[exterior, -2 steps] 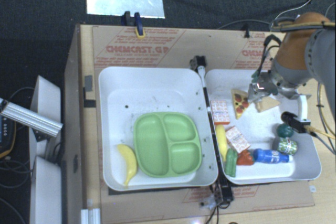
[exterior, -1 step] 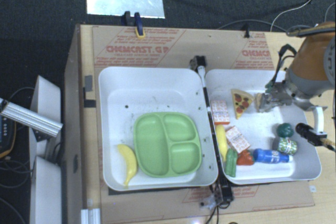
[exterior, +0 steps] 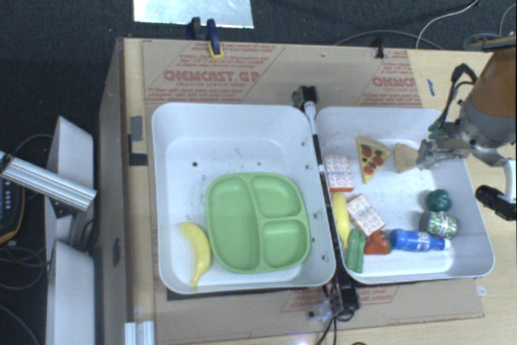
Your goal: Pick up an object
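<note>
Gripper (exterior: 429,151) over right bin (exterior: 485,254) by pizza slice (exterior: 372,157), open/shut unclear.

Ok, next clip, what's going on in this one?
A KUKA arm reaches in from the right, its end effector low over the far right part of the right bin, right beside a tan wedge-shaped piece next to the pizza slice. Nothing is visibly held. The left bin holds a green divided plate and a banana.
</note>
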Action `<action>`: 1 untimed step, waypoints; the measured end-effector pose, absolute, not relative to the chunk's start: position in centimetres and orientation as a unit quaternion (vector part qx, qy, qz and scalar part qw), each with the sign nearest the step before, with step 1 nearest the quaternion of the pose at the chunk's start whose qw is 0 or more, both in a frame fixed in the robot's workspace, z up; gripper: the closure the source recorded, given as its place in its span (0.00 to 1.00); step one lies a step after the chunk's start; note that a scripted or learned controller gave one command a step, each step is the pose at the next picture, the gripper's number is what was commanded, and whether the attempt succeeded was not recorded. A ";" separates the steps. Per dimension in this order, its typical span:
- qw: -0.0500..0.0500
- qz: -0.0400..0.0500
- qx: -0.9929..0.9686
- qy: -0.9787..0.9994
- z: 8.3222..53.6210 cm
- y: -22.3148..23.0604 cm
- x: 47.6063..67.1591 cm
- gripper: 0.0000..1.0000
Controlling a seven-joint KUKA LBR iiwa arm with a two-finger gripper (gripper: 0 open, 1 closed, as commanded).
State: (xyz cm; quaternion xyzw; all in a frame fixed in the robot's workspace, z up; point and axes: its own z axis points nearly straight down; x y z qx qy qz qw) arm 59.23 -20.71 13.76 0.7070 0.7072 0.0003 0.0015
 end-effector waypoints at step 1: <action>0.002 0.001 0.706 0.709 16.8 -18.3 66.2 1.00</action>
